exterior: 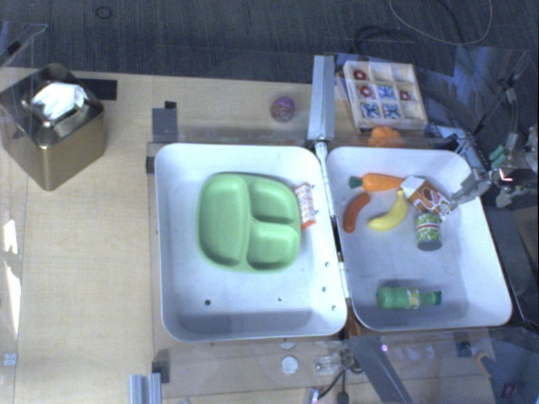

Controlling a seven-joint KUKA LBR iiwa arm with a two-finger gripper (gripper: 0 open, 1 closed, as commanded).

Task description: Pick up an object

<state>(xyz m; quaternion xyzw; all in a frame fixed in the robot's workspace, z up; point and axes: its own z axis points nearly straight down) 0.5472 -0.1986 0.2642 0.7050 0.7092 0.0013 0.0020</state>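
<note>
The right bin (488, 263) holds an orange carrot (383, 181), a red sausage-shaped toy (354, 211), a yellow banana (389, 217), a small orange and white carton (425, 197), a small green can (429, 231) and a green bottle (408, 297) lying on its side. My gripper (459, 196) reaches in low from the right edge of this bin. Its tip is just right of the carton and above the can. It is too small and blurred to tell whether it touches the carton.
A green divided plate (249, 220) lies in the left bin (181, 301), with a small red and white packet (305, 204) at the plate's right edge. Behind the bins stand a tic-tac-toe board (386, 93), a purple ball (283, 108) and a brown box (55, 133).
</note>
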